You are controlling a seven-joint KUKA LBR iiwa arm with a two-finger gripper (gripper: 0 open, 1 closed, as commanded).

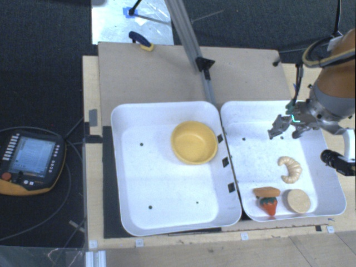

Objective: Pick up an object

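Gripper [289,128] hovers over upper part of right bin [245,149], jaws spread open, nothing between them. Croissant [290,169], round biscuit [297,201], orange sausage piece [266,192] and strawberry [269,205] lie in that bin's lower right corner, apart from gripper. Yellow bowl [194,142] sits in left bin [128,149]

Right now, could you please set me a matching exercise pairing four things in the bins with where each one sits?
Things:
1. yellow bowl
2. croissant
3. round biscuit
4. claw

Places:
A. near corner of the right bin
B. above the right bin's far part
C. left bin
D. right bin, between claw and biscuit

Pairs: 1-C, 2-D, 3-A, 4-B
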